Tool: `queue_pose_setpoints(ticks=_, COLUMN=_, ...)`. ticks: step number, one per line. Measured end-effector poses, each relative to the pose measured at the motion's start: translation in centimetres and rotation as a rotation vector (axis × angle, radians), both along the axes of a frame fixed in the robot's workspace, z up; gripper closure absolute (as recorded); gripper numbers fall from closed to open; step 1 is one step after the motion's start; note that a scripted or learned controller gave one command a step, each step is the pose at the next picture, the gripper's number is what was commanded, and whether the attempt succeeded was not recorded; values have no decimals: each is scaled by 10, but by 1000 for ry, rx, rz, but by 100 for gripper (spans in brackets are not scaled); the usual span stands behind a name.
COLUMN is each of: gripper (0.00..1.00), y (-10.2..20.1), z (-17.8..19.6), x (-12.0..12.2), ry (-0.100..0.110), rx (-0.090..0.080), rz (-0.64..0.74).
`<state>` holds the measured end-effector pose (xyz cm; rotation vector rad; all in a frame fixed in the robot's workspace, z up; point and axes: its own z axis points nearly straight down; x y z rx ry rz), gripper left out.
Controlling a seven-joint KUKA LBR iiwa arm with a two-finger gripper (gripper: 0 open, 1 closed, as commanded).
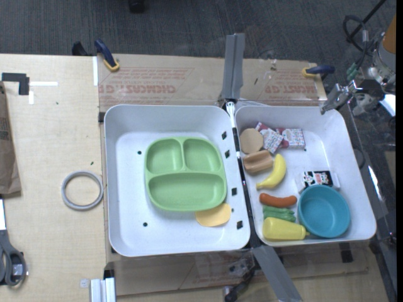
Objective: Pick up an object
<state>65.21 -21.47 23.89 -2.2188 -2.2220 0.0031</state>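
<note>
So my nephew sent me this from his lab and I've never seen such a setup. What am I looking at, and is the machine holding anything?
One camera looks down at a slant on a bench with two white bins. The left bin holds a green tray and a yellow disc. The right bin holds toy food: a banana, a hot dog, a carrot, plus a blue bowl. The robot arm reaches in at the upper right; its tool hangs by the right bin's far corner, away from the toys. I see nothing in it.
</note>
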Motion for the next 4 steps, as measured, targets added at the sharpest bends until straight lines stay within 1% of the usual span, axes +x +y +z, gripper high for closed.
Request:
queue_pose_setpoints(ticks=1, gripper=0, y=47, z=-121, x=-31, ry=1, rx=0, rz=-91)
queue_pose_setpoints(ticks=2, gripper=0, y=106, z=-149, x=-69, ry=2, rx=1, rz=72)
queue_pose_setpoints(ticks=3, gripper=100, y=104, z=-140, x=-69, ry=2, rx=1, rz=66)
queue_pose_setpoints(ticks=4, gripper=100, y=155, z=-48, x=-10, ry=-1, rx=-1, rz=41)
